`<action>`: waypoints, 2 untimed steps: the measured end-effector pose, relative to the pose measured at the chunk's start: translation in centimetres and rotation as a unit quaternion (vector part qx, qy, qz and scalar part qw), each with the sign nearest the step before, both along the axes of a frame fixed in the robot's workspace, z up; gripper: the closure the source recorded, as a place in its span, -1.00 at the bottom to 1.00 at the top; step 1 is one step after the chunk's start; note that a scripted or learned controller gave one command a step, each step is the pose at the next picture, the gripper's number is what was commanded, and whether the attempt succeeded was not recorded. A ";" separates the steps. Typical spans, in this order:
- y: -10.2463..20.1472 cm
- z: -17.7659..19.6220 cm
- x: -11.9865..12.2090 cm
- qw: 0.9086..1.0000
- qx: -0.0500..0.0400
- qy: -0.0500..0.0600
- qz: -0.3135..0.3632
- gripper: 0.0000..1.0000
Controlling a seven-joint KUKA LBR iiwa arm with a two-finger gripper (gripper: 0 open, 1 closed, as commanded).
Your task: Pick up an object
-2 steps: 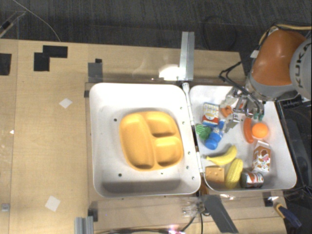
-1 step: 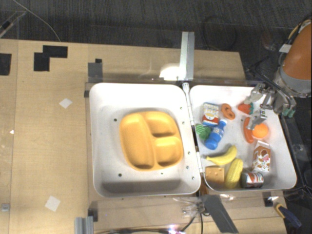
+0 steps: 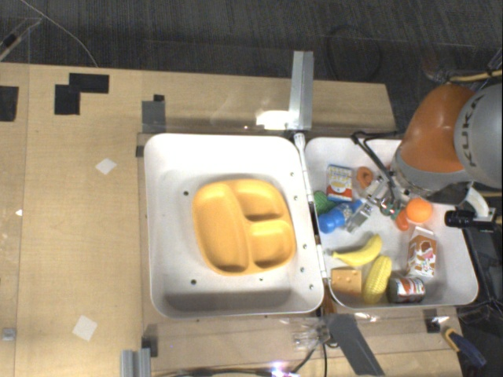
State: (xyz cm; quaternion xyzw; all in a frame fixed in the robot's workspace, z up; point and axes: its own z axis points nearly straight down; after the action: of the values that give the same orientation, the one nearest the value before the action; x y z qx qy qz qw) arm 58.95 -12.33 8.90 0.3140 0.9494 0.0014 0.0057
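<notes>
The right bin (image 3: 465, 283) holds several toy foods. A yellow banana (image 3: 360, 251) lies in its middle, with a corn cob (image 3: 379, 277) and a cheese block (image 3: 344, 280) just in front of it. A blue item (image 3: 332, 220) and a green one (image 3: 321, 203) sit by the left wall. An orange ball (image 3: 419, 209) rests to the right. My gripper (image 3: 363, 212) hangs low over the bin's centre, between the blue item and the orange ball, just behind the banana. No object shows lifted in it.
The left bin (image 3: 169, 210) carries a yellow divided tray (image 3: 240, 226). Also in the right bin are a small carton (image 3: 339, 181), a brown ring (image 3: 364, 176), a red-and-white carton (image 3: 422, 258) and a can (image 3: 407, 289). The arm's orange band (image 3: 432, 128) overhangs the far right corner.
</notes>
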 end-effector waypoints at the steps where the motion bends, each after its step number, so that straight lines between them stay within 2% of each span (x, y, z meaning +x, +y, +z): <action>1: -0.2 1.5 0.4 1.000 -0.004 -0.007 0.003 1.00; 2: -0.1 2.7 0.7 1.000 -0.005 -0.012 0.006 1.00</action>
State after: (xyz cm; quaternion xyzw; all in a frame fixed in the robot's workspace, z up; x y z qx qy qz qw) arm 59.61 -12.40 11.62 0.3079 0.9512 0.0006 0.0182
